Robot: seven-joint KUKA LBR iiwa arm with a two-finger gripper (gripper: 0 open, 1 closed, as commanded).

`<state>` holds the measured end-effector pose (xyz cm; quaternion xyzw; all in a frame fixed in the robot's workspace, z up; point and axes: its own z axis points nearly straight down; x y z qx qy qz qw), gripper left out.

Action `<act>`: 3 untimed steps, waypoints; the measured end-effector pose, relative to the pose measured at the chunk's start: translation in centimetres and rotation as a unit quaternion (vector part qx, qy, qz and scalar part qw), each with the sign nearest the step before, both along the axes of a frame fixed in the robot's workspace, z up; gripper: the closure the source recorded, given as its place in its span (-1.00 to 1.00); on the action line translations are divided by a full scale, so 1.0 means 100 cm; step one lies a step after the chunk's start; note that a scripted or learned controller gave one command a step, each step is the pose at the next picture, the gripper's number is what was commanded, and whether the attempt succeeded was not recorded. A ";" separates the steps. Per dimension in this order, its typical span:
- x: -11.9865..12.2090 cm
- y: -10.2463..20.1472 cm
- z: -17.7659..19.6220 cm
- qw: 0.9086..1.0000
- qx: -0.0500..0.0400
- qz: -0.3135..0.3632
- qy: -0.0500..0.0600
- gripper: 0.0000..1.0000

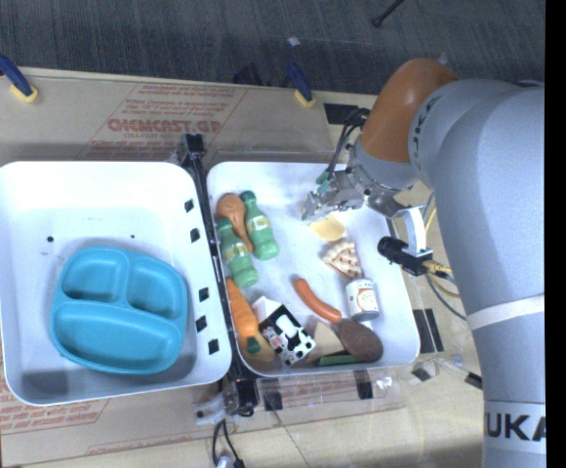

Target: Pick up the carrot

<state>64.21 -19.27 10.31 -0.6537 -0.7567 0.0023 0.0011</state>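
Orange plastic, your carrot [243, 316] lies along the right bin's [397, 291] left wall, near its front corner, beside the black-and-white cube [291, 337]. Judge it light, rigid, slippery; grip across its thick middle. Your gripper [328, 199] hovers well apart at the bin's back; whether it is parted or closed, I cannot tell.

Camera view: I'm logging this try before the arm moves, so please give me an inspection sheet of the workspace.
Surface: two white bins side by side, left bin and right bin, on a cardboard sheet.
Job's things: carrot lies along the right bin's left wall, near the front, untouched.
Clutter: two green bottles, sausage, small jar, waffle piece, black and white dice in the right bin; blue divided tray in the left.
Grippers: gripper over the right bin's back, away from the carrot.
Cables: wires by the bin's right side.
Surroundings: blue clamps at the sheet's edge.
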 end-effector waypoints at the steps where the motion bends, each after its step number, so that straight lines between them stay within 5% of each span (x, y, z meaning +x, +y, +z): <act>1: -0.120 0.024 0.060 0.998 0.001 0.057 -0.001 1.00; 2: -0.166 0.019 0.020 0.992 0.002 0.129 0.001 1.00; 3: -0.166 0.019 0.020 0.992 0.002 0.129 0.000 -1.00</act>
